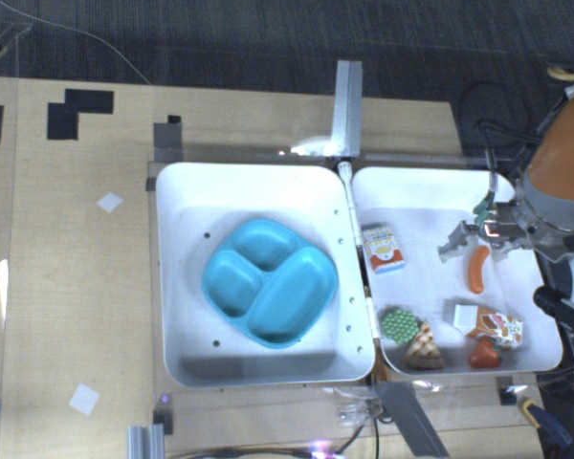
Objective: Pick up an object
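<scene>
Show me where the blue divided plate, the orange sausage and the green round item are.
blue divided plate (270,282): camera view, centre ridge.
orange sausage (475,270): camera view, middle of body.
green round item (398,325): camera view, centre of top.

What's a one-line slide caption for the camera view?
End effector poised over an orange sausage-shaped toy in the right bin; blue divided plate in the left bin.

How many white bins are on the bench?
2. The left bin holds a blue tray. The right bin sits right beside it, with small toys in it and the gripper over it.
</scene>
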`<state>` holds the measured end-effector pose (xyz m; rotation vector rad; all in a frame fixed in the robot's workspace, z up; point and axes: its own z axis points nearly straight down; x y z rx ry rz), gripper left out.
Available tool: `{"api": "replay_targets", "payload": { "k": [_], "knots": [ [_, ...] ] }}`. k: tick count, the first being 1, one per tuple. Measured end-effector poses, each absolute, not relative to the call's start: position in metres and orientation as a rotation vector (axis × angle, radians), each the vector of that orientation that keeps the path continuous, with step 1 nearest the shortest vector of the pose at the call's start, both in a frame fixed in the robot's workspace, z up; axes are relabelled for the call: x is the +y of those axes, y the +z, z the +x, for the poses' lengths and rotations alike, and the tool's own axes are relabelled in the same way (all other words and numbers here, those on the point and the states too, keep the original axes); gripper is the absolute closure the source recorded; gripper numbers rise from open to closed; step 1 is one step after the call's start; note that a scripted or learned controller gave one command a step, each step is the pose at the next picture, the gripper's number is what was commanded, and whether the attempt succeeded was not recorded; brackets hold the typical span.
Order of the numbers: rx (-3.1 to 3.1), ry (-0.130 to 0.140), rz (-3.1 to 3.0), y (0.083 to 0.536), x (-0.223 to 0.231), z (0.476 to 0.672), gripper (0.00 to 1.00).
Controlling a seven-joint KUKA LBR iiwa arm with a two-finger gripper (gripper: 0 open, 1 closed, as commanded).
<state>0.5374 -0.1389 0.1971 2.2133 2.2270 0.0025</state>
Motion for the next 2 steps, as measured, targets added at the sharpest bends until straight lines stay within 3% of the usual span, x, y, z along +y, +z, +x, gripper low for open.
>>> {"api": "replay_targets", "payload": {
  "k": [1,2],
  "knots": [
    [2.069,0.009,2.352,0.088,-0.192,0.545,0.0],
    [2.067,0.015,2.346,0.101,-0.192,0.548,1.0]
  ]
}}
